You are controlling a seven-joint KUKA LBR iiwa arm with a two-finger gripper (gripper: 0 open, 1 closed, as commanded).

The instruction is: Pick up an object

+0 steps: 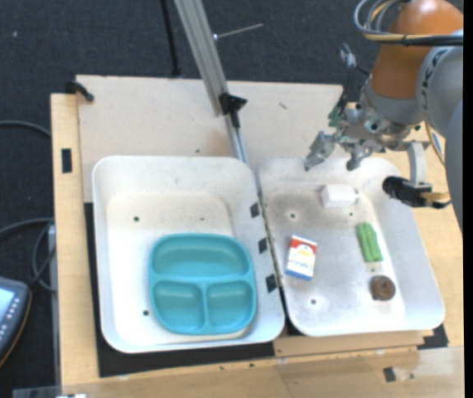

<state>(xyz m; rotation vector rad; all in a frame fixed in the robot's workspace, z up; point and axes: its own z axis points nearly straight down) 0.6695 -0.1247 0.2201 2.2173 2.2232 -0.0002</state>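
Progress: nothing lifted yet; the whole pick is left.
Left bin (120, 181): teal divided tray (203, 283) in its near half.
Right bin (414, 247): brown round piece (382, 287) nearest, small carton (301, 258), green object (369, 242), white block (338, 195) farthest.
Hand (335, 154): fingers apart, holding nothing, poised over the far rim, just beyond the white block.

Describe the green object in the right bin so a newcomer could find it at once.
Start at the right bin, the one without the teal divided tray. Along its right side lies the green object, a short stick lying lengthwise. It sits between the white block above and the round brown piece below; nothing else there is green.
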